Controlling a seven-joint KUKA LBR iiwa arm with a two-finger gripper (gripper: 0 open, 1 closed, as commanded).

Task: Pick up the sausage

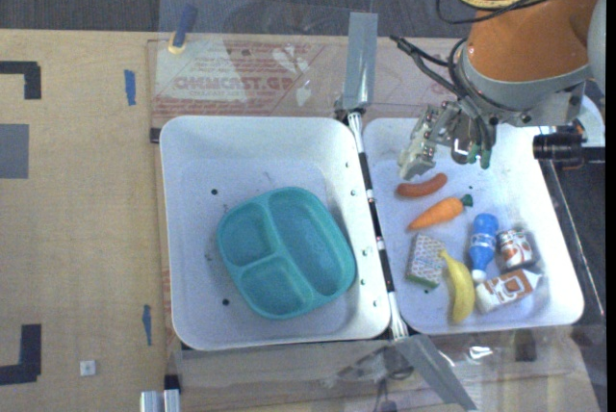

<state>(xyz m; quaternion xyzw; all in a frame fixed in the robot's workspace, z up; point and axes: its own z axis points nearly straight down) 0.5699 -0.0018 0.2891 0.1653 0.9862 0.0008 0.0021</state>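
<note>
Just below the metallic gripper (421,162) lies the smooth, curved sausage (423,186).

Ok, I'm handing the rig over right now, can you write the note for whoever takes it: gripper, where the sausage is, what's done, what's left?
Gripper: open, hanging just above the sausage's left end, nothing between its fingers.
Sausage: lying in the right bin, near its upper left, with the carrot just below it.
Done: arm is positioned over the sausage.
Left: lower, close on the sausage, lift it. Watch the carrot close by when closing.
</note>
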